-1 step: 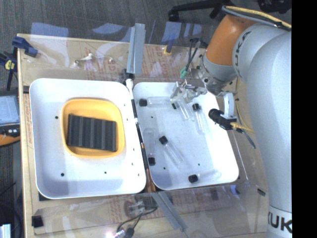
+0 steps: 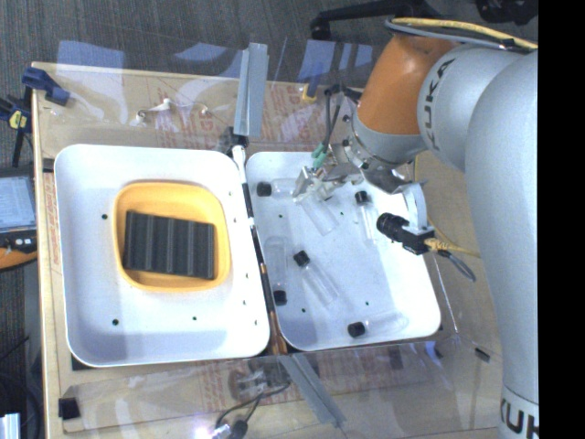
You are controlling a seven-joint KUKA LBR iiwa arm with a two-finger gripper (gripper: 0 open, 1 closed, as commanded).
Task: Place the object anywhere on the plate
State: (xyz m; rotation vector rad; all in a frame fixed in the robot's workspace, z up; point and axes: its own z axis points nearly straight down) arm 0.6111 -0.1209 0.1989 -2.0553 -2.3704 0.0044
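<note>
Progress: none of the placing visibly done; plate without its object, pickup and carry both judged outstanding.

Left bin (image 2: pixel 82 245), left half of frame: white, shallow, rounded corners. Contents: one yellow plate (image 2: pixel 170 199), rounded-square, raised rim, lying flat near the bin's centre. Dark ribbed rectangular insert (image 2: pixel 170 245) on the plate's middle, possibly a mat or grille; not identifiable further.

Right bin (image 2: pixel 411 309), centre-right of frame: white, touching the left bin along the shared edge. Contents: several clear, see-through pieces with small black caps or ends, scattered; one clear tube-like object (image 2: pixel 320 286) lying at a slant near the bin's middle, others near the upper and lower edges. Outlines faint against the white floor; exact count and shape not readable. Task's object judged to be among these, all well apart from the plate.

Gripper (image 2: pixel 329 174), upper part of the right bin, below the orange band: low over clear pieces at the bin's upper edge. Jaws: opening and any hold impossible to tell, lost in clutter and glare. Black fitting (image 2: pixel 395 227) on the wrist just to the right.

Remaining: secure one object, carry leftward across the bin edge, set down on the plate.
</note>
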